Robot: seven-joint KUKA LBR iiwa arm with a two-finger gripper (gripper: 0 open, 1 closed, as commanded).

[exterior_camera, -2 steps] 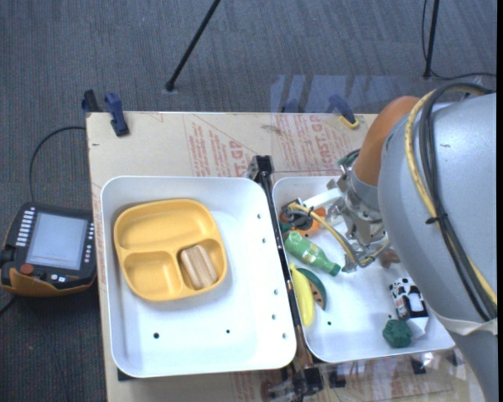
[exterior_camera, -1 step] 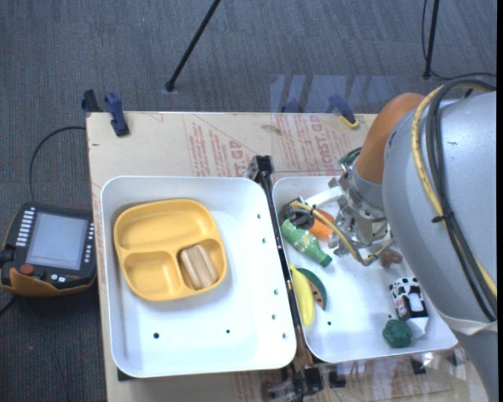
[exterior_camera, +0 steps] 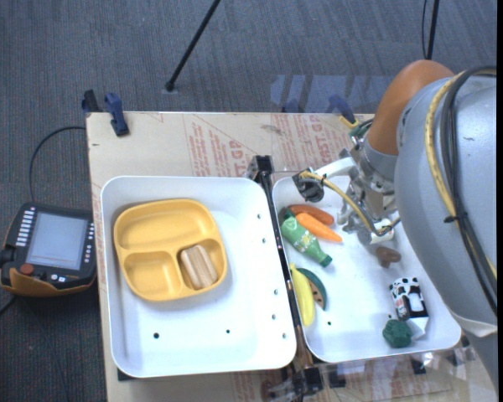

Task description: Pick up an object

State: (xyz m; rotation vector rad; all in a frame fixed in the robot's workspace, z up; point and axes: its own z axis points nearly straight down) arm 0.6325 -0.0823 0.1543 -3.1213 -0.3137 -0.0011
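Observation:
My gripper hangs over the far middle of the right bin, under the grey arm with its orange band. A small brown piece lies just in front of it, apart from it. To the gripper's left lie two orange carrots and a green bottle. A yellow banana with a dark green slice beside it lies near the bin's left wall. A black-and-white carton and a green lump sit at the front right.
The left bin holds a yellow divided plate with a tan bun in one compartment. A teach pendant rests off the bench's left edge. Blue clamps grip the bench's far edge.

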